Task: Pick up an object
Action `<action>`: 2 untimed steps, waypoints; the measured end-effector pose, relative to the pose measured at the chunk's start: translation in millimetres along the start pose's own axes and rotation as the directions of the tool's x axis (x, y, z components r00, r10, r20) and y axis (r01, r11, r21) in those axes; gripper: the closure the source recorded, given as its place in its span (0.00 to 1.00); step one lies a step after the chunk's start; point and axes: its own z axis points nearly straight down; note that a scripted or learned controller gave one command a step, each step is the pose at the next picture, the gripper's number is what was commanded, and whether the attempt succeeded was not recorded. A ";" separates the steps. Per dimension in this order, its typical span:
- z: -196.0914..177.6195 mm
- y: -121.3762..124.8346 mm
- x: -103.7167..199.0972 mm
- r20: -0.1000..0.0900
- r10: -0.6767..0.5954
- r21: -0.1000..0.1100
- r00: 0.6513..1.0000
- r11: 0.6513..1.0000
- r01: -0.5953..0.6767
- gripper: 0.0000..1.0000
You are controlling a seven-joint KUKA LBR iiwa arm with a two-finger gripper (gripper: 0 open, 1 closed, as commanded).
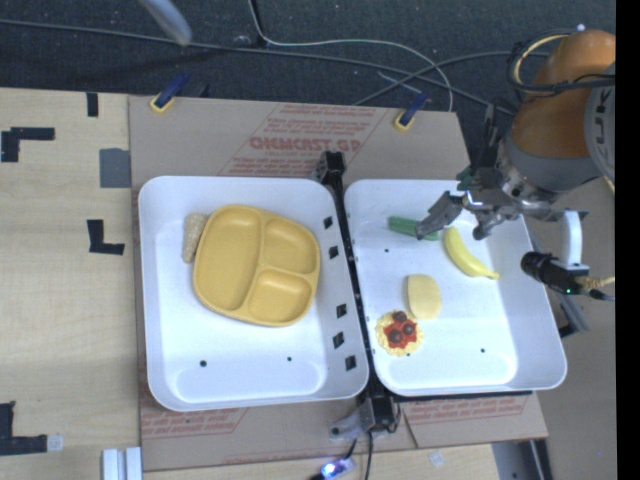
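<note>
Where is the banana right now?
The banana lies in the right bin, near its upper right, just below the gripper, above the pale yellow piece.

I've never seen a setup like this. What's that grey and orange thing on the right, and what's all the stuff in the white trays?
That is a robot arm, seen from a single camera fixed above the bench and looking down at a slant. At its end is a gripper with two fingers, spread open and holding nothing. It hangs over the right bin, which holds a banana, a green piece, a pale yellow piece and a small toy pizza. The left bin holds a yellow divided plate with a tan piece beside it.
</note>
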 end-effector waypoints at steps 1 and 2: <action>52.1 2.3 10.2 0.000 0.000 0.005 1.000 1.000 0.000 0.00; 96.8 4.0 13.5 0.001 0.000 0.005 1.000 1.000 0.000 0.00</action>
